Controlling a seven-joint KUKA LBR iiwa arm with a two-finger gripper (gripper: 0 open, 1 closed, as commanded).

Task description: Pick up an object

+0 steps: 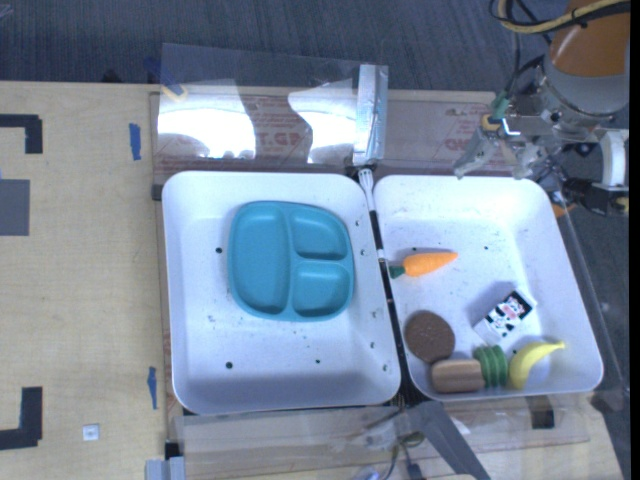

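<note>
The gripper [497, 153] hangs over the far rim of the right bin [470, 193], its two thin fingers [470, 160] spread apart like an inverted V with nothing between them. That wide stance suits an approach: open jaws can drop around a piece without knocking it. Above them sits the wrist block, then the orange band [590, 43] of the arm, which leans in from the right with yellow cable looping over it.

No single piece is named by the task, so any item in the right bin will do. All of them lie nearer the camera than the gripper. The carrot [428, 263] is closest to it, lying flat near the bin's left wall, well apart from the rest, which makes it the easiest to close on, in my judgement. Farther toward the near rim the others crowd together: a brown disc [430, 335], a brown block [456, 375] just beside it, a green piece [490, 364] touching the banana [532, 360], and a small black-and-white carton [508, 312] tilted beyond them. That clustering leaves little room for fingers.

The left bin [190, 298], on the other side of the divider from the right bin, holds a blue tray [290, 260], too broad for this grip.
</note>
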